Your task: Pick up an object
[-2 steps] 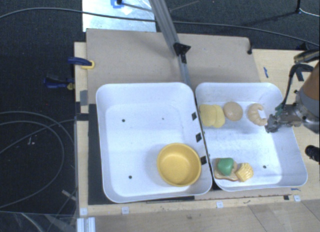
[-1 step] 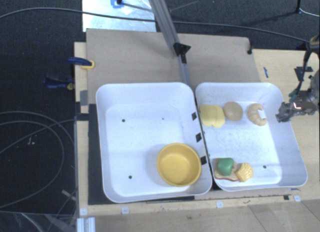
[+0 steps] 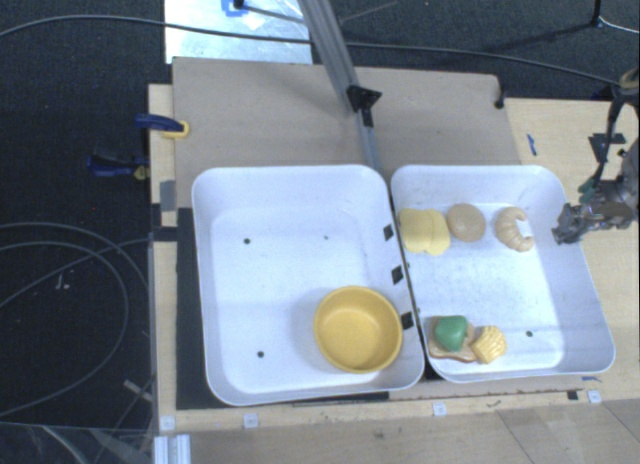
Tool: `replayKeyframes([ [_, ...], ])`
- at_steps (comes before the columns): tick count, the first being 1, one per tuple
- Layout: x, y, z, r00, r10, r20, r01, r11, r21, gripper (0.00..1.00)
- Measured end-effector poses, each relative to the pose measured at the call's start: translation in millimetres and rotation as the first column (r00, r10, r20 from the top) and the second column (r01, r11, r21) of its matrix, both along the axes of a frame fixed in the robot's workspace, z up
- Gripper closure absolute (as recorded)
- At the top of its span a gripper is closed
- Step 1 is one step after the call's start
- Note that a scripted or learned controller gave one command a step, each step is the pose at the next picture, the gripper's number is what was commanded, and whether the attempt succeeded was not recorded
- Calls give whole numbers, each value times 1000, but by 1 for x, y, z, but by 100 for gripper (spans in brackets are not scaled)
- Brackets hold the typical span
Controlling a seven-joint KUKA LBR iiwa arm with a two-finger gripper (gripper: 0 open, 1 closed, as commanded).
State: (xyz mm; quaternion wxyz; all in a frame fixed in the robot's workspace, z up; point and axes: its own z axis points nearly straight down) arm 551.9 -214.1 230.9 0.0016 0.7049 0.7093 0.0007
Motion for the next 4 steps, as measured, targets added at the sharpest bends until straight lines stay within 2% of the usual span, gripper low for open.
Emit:
replayKeyframes([
  [1,0,54,-5,1000,3,-2,-3,1000,2,100],
  [3,25,150,-19,1000,3,-2,-3,1000,2,100],
  [4,34,201,-5,1000,3,-1,-3,1000,2,100],
])
